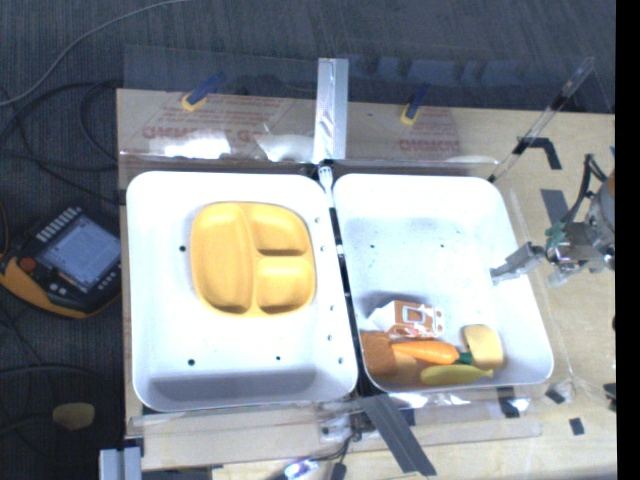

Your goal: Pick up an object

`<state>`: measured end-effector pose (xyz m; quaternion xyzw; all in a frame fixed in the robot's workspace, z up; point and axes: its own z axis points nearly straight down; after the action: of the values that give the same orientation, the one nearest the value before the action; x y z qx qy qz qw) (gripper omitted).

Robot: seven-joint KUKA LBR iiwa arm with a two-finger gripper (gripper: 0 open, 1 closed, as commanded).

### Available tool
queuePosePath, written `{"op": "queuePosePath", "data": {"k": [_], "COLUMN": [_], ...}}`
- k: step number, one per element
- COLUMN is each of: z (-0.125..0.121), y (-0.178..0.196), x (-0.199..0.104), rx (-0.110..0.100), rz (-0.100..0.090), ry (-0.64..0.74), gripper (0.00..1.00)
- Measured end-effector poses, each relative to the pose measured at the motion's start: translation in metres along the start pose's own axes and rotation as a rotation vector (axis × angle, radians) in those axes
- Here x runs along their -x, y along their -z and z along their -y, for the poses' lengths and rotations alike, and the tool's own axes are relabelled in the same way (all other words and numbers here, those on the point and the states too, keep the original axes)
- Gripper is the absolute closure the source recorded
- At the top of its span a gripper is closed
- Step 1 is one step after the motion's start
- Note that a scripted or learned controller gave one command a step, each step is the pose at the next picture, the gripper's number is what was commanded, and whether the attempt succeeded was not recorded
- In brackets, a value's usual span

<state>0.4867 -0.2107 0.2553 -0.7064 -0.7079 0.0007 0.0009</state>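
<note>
Several small objects lie bunched at the front of the right bin (pixel 430 218): a white and orange packet (pixel 412 318), an orange carrot (pixel 428 352), a brown piece (pixel 380 360), a yellow-green banana-like item (pixel 452 373) and a pale yellow block (pixel 484 345). My gripper (pixel 556 251) hangs at the right edge of the view, just outside the right bin's right rim, well apart from the pile and behind it to the right. Nothing shows in it.
The left bin (pixel 160 298) holds a yellow divided tray (pixel 252 257). A metal divider post (pixel 330 108) stands behind the seam between the bins. A handheld controller (pixel 70 258) and cables lie on the floor to the left.
</note>
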Motion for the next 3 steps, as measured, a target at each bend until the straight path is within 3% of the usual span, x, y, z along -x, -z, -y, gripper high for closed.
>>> {"op": "queuePosePath", "data": {"k": [1,2,3], "z": [0.003,-0.009,-0.028], "y": [-0.134,-0.165,-0.013], "x": [0.009,-0.067,-0.045], "rx": [-0.003,0.018,0.001], "rz": [-0.007,0.01,0.004], "ry": [0.117,0.262,0.061], "gripper": [0.0,0.0,0.0]}}
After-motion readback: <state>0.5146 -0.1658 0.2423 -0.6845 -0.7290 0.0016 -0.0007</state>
